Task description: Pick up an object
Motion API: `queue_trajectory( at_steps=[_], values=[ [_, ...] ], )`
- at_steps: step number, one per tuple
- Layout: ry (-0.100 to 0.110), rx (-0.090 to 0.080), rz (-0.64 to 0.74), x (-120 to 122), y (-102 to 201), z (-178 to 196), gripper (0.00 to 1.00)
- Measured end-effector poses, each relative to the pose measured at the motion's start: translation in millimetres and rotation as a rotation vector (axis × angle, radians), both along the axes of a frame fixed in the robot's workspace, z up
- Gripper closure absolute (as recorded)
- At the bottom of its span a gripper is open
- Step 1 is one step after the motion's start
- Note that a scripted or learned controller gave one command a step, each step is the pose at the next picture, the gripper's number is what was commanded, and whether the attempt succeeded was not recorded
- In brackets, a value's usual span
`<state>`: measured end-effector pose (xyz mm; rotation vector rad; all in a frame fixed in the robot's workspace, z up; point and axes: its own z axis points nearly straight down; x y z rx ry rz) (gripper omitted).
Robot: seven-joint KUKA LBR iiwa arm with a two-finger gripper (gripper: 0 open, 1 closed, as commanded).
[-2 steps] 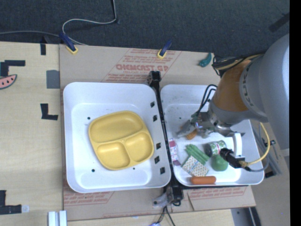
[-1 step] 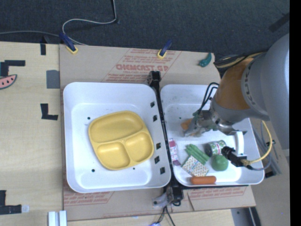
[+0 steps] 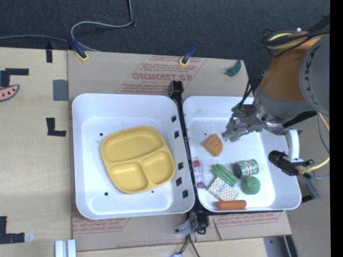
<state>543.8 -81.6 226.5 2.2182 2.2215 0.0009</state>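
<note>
While the hand [image 3: 234,131] hovers (grip unreadable), the orange sausage [image 3: 231,204] lies lengthwise left-to-right; green apple [image 3: 250,184] just above.

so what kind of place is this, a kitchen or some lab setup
Most likely a robot lab test bench, not a kitchen. Two white bins sit on taped-down cardboard, a grey and orange arm's hand hangs over toy food such as a small can, and cables trail across the dark floor.
</note>
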Motion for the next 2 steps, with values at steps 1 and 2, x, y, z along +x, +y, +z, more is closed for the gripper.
queue_trajectory(
  at_steps=[1, 2],
  values=[
    [0.002, 0.0, 0.0, -0.5, -0.1, -0.7, 0.0],
    [0.006, 0.002, -0.001, 15.2, -23.8, -110.8, 0.0]
  ],
)
